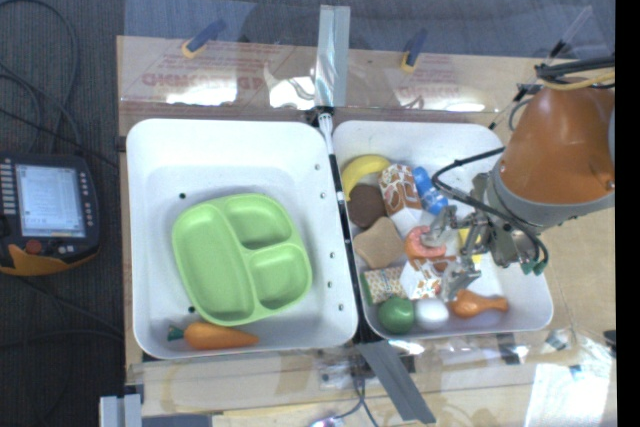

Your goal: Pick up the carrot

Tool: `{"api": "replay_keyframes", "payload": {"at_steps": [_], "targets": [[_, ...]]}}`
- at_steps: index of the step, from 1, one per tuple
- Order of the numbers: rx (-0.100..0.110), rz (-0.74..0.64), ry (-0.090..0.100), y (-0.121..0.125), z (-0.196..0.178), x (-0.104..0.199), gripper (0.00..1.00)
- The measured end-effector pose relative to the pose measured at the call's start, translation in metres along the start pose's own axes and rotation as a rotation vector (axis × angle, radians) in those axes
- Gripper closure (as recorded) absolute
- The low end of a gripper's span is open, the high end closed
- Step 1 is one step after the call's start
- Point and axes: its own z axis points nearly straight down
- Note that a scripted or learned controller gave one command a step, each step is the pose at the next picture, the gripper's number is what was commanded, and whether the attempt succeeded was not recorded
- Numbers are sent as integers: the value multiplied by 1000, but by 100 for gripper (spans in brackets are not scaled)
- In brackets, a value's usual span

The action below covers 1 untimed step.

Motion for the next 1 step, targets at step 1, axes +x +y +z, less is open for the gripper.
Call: {"api": "replay_keyframes", "payload": {"at_steps": [1], "targets": [[2,9,-18,80,-70,-41,100]]}}
